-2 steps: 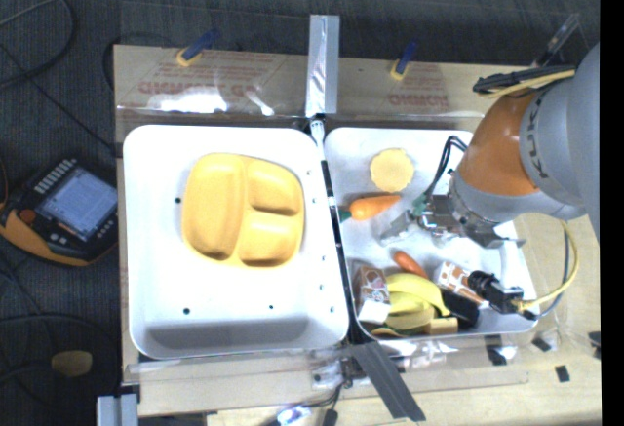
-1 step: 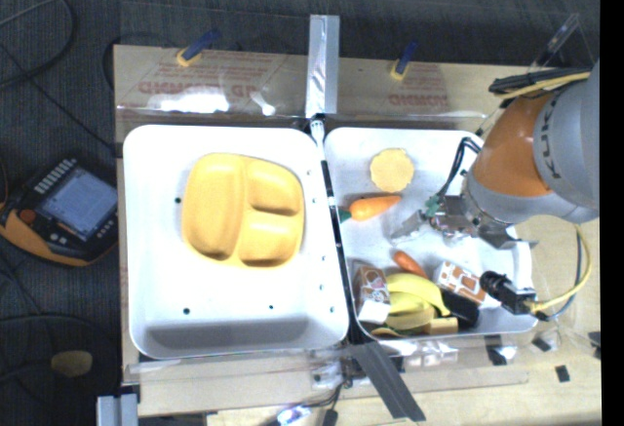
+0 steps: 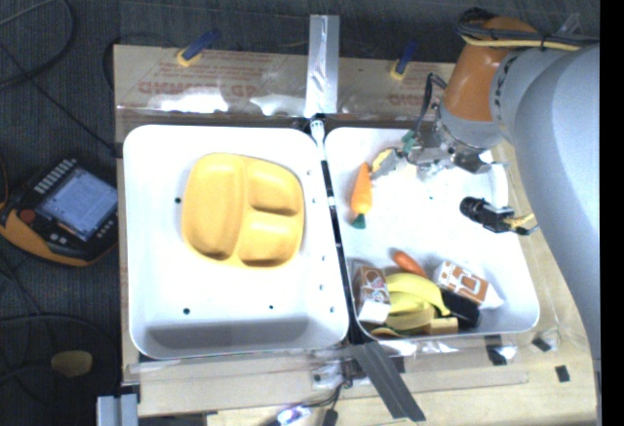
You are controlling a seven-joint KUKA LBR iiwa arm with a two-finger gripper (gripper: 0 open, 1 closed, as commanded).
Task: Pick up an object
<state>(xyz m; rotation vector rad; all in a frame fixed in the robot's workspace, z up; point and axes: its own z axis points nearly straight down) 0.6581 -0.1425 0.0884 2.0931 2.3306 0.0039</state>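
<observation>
Overhead, the desk (image 3: 146,73) carries two shallow white bins side by side. The left bin (image 3: 156,307) holds a single yellow divided dish (image 3: 242,210), lying flat near its centre. The arm (image 3: 546,122) enters from the right, its orange band (image 3: 473,83) above the far rim of the right bin (image 3: 429,224). The hand (image 3: 419,153) sits low over that bin's far end; whether it is open or closed cannot be told, and nothing is seen gripped in it.

Candidate objects all lie in the right bin. An orange carrot (image 3: 361,188) with a green tip rests against the bin's left wall, near the hand but apart from it. The others are crowded at the near end, well apart from the hand:
- a yellow banana (image 3: 414,292)
- a brown packet (image 3: 371,290) touching the banana's left side
- a small orange-red piece (image 3: 409,263) just behind the banana
- a white-and-orange carton (image 3: 464,284) to its right
- a dark item (image 3: 466,314) beside the carton, too small to identify

A handheld device (image 3: 73,210) lies on the floor to the left of the desk.
</observation>
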